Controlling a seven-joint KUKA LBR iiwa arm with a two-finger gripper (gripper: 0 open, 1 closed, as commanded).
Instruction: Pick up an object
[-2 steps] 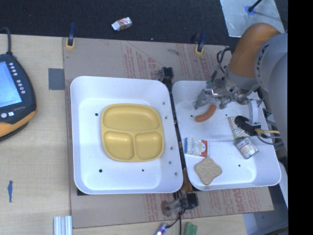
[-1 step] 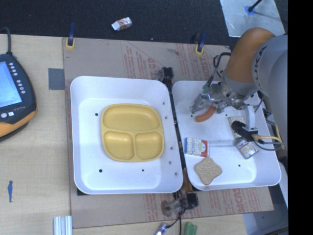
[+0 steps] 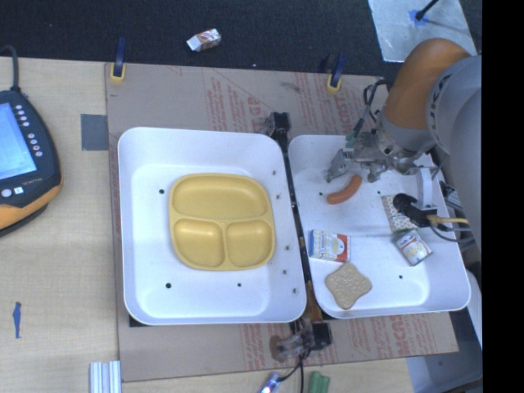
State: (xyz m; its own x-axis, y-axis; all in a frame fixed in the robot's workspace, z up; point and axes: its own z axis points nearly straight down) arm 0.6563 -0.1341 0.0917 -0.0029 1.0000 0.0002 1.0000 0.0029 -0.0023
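The grey arm reaches in from the right, its orange band high near the top right corner, the wrist bent down over the far end of the right bin (image 3: 458, 289). The gripper (image 3: 342, 169) hangs low just above the bin floor, pointing left; whether its claw is wide or narrow, I cannot tell (the metal parts blur together). A hot dog (image 3: 344, 190) lies on the bin floor just beside and below the gripper's tip, not visibly held. Nearer the camera lie a small carton (image 3: 329, 246), a tan cookie-shaped piece (image 3: 348, 285) and a small packet (image 3: 412, 246). The left bin (image 3: 143, 293) holds a yellow divided plate (image 3: 221, 220).
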